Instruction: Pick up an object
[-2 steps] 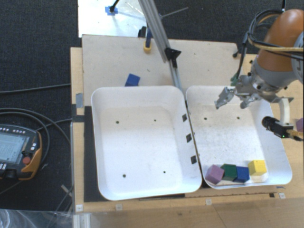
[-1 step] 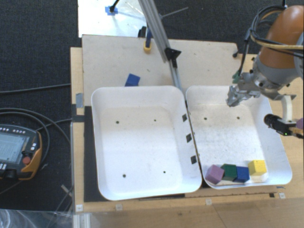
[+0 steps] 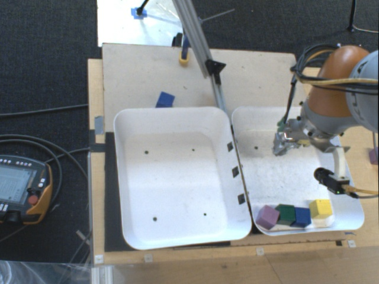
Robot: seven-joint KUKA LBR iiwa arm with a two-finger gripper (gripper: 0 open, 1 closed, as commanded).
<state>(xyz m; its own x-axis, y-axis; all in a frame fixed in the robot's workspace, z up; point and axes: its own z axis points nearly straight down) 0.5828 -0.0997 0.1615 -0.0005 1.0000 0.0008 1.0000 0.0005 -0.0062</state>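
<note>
Several small blocks lie in a row along the near wall of the right bin (image 3: pixel 254 120): a purple block (image 3: pixel 267 216), a green block (image 3: pixel 286 213), a blue block (image 3: pixel 302 217) and a yellow block (image 3: pixel 321 209). My gripper (image 3: pixel 283 145) hangs over the upper middle of the right bin, well back from the blocks. Nothing shows between its fingers, and I cannot make out how they stand.
The left bin (image 3: pixel 127 123) sits beside the right one, their walls touching. A blue block (image 3: pixel 165 100) lies on the bench behind the left bin. A slanted metal pole (image 3: pixel 195 31) crosses above the bins' junction. A teach pendant (image 3: pixel 21 188) rests at far left.
</note>
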